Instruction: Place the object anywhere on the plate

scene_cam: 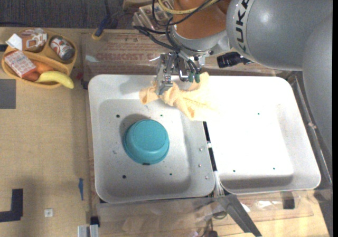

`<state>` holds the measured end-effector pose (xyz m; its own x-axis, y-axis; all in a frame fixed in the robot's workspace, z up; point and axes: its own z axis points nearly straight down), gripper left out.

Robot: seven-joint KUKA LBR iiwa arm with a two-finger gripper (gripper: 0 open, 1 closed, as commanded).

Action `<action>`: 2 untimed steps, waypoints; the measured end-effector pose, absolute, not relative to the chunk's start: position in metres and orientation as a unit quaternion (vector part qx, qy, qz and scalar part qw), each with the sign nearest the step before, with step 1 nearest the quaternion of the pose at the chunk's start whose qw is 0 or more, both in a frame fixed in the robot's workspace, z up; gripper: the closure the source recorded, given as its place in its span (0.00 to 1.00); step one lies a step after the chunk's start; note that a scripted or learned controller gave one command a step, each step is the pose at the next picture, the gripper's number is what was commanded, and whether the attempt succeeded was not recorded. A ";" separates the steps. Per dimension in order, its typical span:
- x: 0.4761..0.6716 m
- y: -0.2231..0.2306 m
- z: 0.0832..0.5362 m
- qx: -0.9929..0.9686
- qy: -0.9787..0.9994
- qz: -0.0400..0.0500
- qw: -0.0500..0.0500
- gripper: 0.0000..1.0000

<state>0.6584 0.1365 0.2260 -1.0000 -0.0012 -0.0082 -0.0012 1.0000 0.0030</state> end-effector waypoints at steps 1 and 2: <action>0.648 0.188 0.227 -0.002 1.000 0.002 0.004 1.00; 0.648 0.188 0.228 -0.002 1.000 0.002 0.004 0.00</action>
